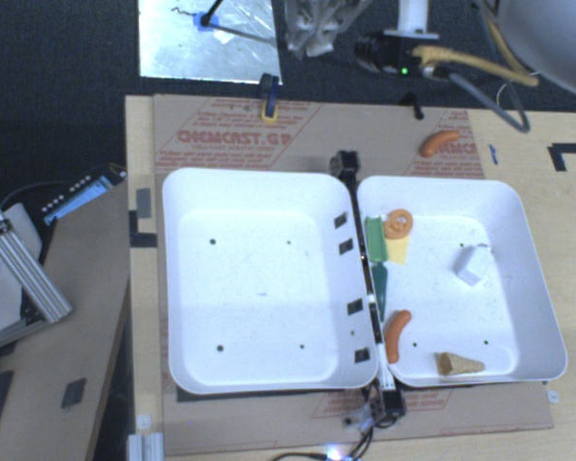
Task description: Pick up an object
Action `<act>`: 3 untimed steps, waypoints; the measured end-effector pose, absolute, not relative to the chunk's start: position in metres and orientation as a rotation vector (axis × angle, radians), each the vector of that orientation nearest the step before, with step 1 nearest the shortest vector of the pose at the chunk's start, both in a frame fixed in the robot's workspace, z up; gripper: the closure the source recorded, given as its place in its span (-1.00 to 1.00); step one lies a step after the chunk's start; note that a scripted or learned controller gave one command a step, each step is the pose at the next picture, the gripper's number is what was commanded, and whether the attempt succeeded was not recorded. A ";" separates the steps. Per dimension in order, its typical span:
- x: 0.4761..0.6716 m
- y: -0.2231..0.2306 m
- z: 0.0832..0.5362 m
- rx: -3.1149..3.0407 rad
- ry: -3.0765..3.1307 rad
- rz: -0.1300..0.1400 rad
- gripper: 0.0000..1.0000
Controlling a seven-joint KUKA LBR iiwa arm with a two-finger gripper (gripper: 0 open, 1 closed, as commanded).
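The arm's gripper (322, 22) hangs at the upper centre of the frame, above the dark floor beyond the far edge of the worktop (240, 128) and well apart from both bins. Whether the jaws stand apart or together cannot be told from this angle.

No object is held, so the step in hand is judged to be selection and approach. The candidates lie in the shallow white right-hand bin (528, 248), in the right half of the frame:

- an orange ring-shaped piece (398, 223) resting on a pale yellow block (397, 249), just beside a long green strip (375, 243) along the bin's left wall;
- a small grey-white block (469, 264) near the bin's middle — well apart from its neighbours;
- an orange sausage-shaped piece (396, 335) against the left wall, lower down;
- a tan wedge (458, 363) near the lower edge.

A second orange sausage-shaped piece (439, 142) lies outside the bins on the cardboard sheet.

Recommended target: the grey-white block, since its open surroundings give the jaws room on either side. Items against the wall risk a finger striking the rim. Centre above the target, align the jaws across its narrow dimension, then descend vertically.
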State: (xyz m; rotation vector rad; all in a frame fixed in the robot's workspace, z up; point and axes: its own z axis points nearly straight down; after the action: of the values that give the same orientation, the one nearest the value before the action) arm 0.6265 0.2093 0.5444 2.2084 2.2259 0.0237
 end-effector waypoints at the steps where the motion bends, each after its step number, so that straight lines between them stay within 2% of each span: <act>1: 0.670 0.132 0.535 2.225 2.213 0.003 1.00; 2: 0.666 0.241 0.400 2.213 2.242 -0.012 1.00; 3: 0.616 0.235 0.546 2.209 2.225 0.027 1.00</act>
State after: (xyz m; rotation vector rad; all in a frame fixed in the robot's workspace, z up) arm 0.6157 0.2346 0.5464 2.2086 2.2249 0.0275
